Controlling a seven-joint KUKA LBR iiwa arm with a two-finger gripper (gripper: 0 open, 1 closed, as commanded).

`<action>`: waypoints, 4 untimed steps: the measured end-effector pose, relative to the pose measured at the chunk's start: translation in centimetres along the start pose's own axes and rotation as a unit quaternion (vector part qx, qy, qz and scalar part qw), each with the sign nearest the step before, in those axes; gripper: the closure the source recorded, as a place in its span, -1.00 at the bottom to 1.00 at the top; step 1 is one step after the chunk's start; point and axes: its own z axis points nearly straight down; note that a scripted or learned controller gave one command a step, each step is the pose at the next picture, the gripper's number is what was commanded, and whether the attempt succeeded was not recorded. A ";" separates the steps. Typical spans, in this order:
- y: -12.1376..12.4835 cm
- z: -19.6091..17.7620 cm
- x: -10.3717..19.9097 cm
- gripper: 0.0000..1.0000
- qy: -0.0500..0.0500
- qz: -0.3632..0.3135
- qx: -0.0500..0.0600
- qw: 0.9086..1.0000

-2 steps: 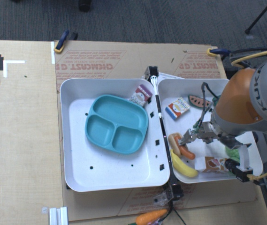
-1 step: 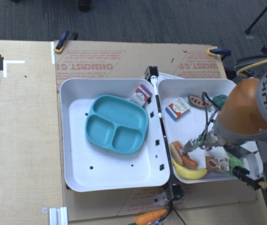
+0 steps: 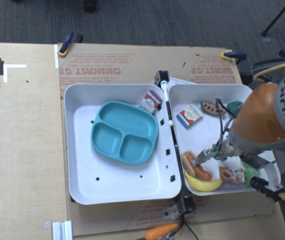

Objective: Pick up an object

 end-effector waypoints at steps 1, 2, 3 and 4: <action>0.2 0.1 -0.1 -1.00 0.003 0.049 0.006 0.999; 3.4 -9.4 5.5 -1.00 0.006 -0.058 0.009 0.998; 1.7 -9.5 7.2 -1.00 0.008 -0.283 0.008 0.959; 1.7 -9.5 7.2 -1.00 0.008 -0.283 0.008 0.959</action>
